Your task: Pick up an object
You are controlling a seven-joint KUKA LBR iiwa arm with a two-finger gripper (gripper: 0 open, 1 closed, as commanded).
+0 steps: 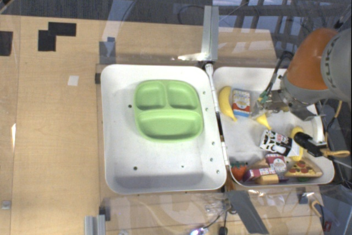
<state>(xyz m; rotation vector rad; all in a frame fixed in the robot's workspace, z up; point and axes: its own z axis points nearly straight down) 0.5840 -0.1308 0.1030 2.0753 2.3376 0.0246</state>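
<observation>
At the near end of the right bin (242, 148), a jumble of toy food crowds the rim: a dark red bar (263, 174) and a pizza slice (306, 169) on a board, all apparently rigid plastic or wood, light, and packed too tightly for an easy grasp. Just beyond the bar lies a black-and-white patterned card (275, 142) — flat, thin, likely hard to lift from the bin floor; its markings cannot be read. Farther along the bin, a small yellow wedge (264, 120) sits directly under the gripper (268, 103), which hangs close above it; whether the gripper is spread or closed cannot be told, and nothing is seen in its hold. The wedge looks light, stiff and smooth, probably slippery; its narrow sides seem the best purchase. Left of the wedge, a banana (226, 102) lies along the bin's left wall — curved, smooth, best taken across its middle. Between banana and gripper a small carton (241, 102) lies flat, its printed red-and-white label too small to read. In the left bin (118, 135), a green divided plate (168, 109) rests alone.
</observation>
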